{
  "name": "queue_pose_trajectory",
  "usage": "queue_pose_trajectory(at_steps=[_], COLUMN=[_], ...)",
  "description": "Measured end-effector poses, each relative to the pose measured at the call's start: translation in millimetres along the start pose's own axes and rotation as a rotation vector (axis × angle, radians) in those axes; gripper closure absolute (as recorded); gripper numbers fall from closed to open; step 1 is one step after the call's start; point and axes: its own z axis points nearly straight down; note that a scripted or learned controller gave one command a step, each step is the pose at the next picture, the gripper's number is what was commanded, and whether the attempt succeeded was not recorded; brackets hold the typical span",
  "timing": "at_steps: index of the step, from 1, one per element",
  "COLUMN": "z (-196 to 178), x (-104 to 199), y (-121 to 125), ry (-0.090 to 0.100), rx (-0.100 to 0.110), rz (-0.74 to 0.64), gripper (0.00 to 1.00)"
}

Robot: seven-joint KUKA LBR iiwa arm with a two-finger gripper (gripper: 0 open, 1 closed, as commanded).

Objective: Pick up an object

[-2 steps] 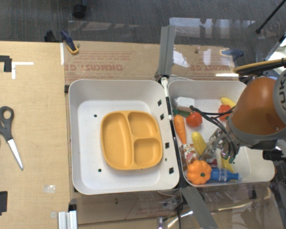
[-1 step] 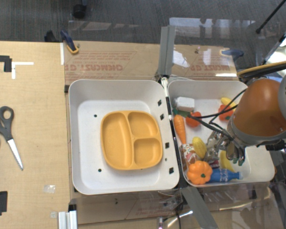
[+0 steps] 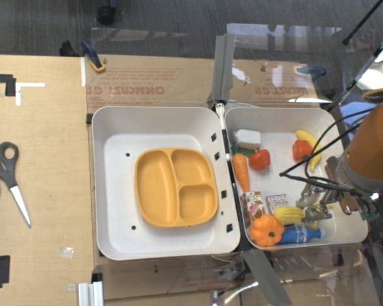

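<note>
The gripper (image 3: 314, 204) is hovering beside the corn cob (image 3: 288, 215); finger state is indeterminable. The cob is probably light, rigid plastic; gripping mid-length is advisable.

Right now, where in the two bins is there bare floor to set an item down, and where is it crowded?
Left bin: a bare margin surrounds the yellow divided plate, widest along its left side. Right bin: a bare patch lies mid-floor, between the tomato and the gripper. It is crowded along the near edge, around the pumpkin, corn and blue bottle.
</note>
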Motion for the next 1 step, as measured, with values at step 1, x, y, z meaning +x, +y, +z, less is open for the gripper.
queue_pose_trajectory(at_steps=[1], z=[21.6], x=[-44.0], y=[63.5], ry=[-0.01], rx=[0.003], rz=[0.227], gripper=[1.0])
